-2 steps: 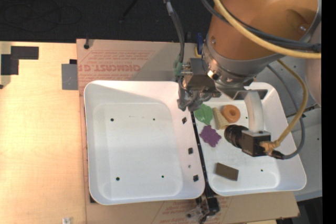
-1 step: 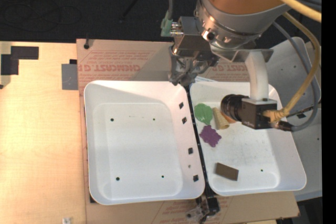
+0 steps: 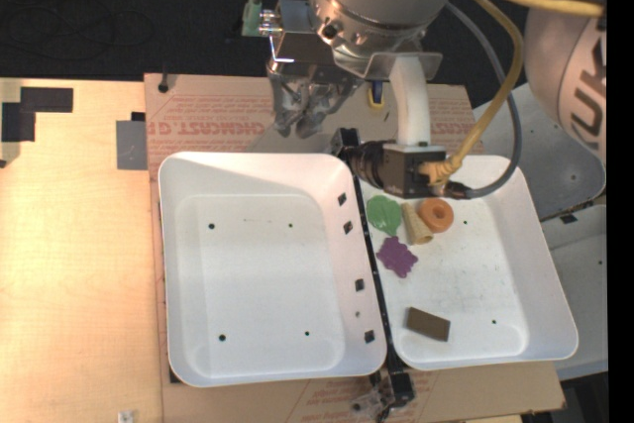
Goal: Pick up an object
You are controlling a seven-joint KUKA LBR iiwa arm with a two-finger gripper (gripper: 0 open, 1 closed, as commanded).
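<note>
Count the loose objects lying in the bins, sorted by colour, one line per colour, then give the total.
Green: 1, the green piece in the right-hand bin
Orange and cream: 1, the orange-topped piece
Purple: 1, the purple piece
Brown: 1, the brown block
Total: 4, all in that bin.

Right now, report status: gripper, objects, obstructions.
Gripper above the bins' far edge, holding nothing visible. Green piece, orange ring, purple piece, brown block in right bin. Nothing covering them.
</note>
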